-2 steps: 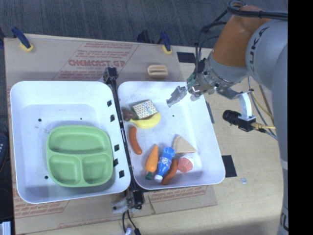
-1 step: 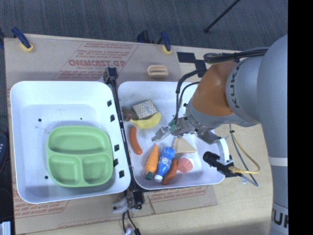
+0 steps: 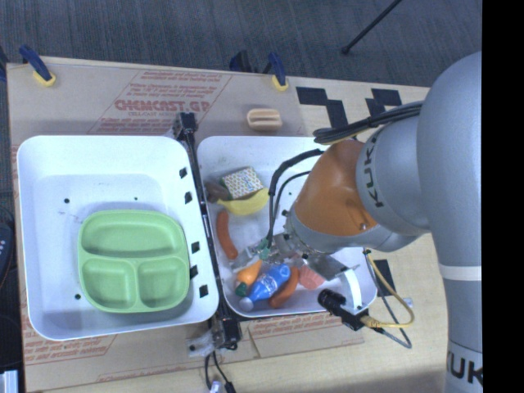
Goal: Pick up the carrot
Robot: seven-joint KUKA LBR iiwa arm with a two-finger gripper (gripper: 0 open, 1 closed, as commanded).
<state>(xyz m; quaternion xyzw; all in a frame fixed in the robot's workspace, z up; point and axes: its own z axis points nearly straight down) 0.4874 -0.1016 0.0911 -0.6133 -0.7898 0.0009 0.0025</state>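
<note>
The carrot (image 3: 249, 271) is a short orange piece lying in the right bin (image 3: 214, 152) near its front left, with a bit of green at its lower end. My gripper (image 3: 277, 255) hangs over the bin just to the right of and above the carrot, mostly hidden under the orange wrist band. Right beside the carrot lies a blue bottle (image 3: 271, 284), partly under the gripper.
The right bin also holds a red-orange sausage (image 3: 225, 234), a yellow banana (image 3: 245, 204), a checkered box (image 3: 242, 182) and a pink piece (image 3: 311, 278). A green divided plate (image 3: 131, 260) lies in the left bin (image 3: 41, 170). A bun (image 3: 264, 119) sits on the bench behind.
</note>
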